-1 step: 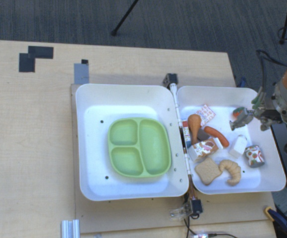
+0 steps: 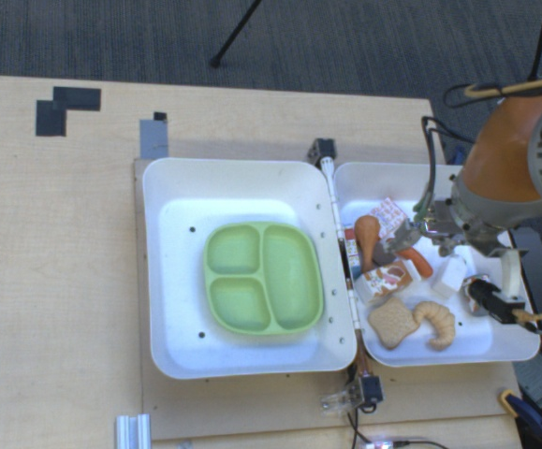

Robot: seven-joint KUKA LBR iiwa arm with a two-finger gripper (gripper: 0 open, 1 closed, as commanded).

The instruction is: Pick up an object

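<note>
gripper (image 2: 409, 238) down among right bin (image 2: 509, 344) food | finger state: cannot tell | nothing lifted; pick remains

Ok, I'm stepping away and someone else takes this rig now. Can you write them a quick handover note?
Gripper: low over the right bin, among the toy foods; whether its fingers are open or shut can't be read, and no item is seen held.
Things: in the right bin, a drumstick, a bread slice, a croissant, a small orange piece and some packets. The left bin holds a green divided plate.
Done: arm is down at the pile.
Left: grasp one object and lift it.
</note>
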